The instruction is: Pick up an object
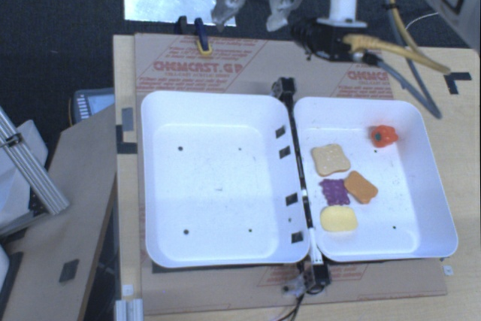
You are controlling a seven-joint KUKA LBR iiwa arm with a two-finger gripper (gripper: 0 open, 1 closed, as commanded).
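Gripper (252, 7) top centre, spread, holding nothing; approach step. Next: descend toward bread slice (331, 158), right bin (428, 162).

White bins (210, 105); tan toast (331, 158), purple grapes (335, 192), orange piece (361, 187), yellow piece (339, 219), red-orange pepper (382, 135).

Wooden bench (128, 86) under brown printed board (248, 64), two white bins (214, 105) atop.

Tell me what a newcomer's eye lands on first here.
A cluster of small toy foods in the right white bin: a red-orange tomato-like piece, a beige bread slice, a purple grape bunch, an orange wedge, a yellow lump. The gripper hangs beyond the bins' far edge.
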